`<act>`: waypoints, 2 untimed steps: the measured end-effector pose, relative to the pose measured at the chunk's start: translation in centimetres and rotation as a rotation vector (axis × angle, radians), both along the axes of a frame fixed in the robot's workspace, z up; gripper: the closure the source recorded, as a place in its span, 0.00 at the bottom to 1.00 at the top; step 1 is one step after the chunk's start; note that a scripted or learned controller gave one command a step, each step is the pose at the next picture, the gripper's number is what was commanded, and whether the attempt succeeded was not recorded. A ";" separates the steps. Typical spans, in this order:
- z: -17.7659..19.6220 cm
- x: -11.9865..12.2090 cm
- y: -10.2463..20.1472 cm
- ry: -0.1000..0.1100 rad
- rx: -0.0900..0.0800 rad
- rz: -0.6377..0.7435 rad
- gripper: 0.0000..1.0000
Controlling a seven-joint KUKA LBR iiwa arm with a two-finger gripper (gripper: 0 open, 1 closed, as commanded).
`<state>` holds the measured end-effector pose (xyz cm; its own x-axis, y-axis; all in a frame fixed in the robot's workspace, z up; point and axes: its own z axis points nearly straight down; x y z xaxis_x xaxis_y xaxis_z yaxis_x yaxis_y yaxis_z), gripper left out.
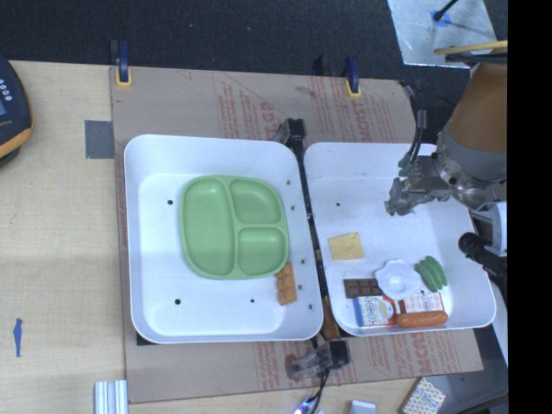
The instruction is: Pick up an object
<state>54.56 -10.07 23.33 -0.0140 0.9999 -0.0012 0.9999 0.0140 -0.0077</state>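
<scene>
Dark floor (216,15), wooden bench (52,231), cardboard sheet (216,102), two white bins (147,231).

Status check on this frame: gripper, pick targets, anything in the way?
Gripper over right bin, upper area, nothing seen between fingers. Yellow slice lies nearest, untouched. Toy food cluster at front edge. No obstruction seen.

Two white bins (142,231), one green divided plate (233,226), one yellow slice (346,247), one carton (374,310), one sausage (421,319)

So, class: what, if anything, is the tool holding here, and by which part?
Nothing. The tool hovers over bare floor of the right bin, apart from the yellow piece and other items.
</scene>
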 end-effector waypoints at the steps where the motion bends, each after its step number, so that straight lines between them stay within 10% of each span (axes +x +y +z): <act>1: 1.0 0.0 -0.1 0.001 -0.001 0.005 1.00; 2: 2.1 0.0 -0.2 0.002 -0.002 0.012 1.00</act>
<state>54.59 -10.23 25.38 -0.0257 0.9997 -0.0027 0.9996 0.0257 -0.0099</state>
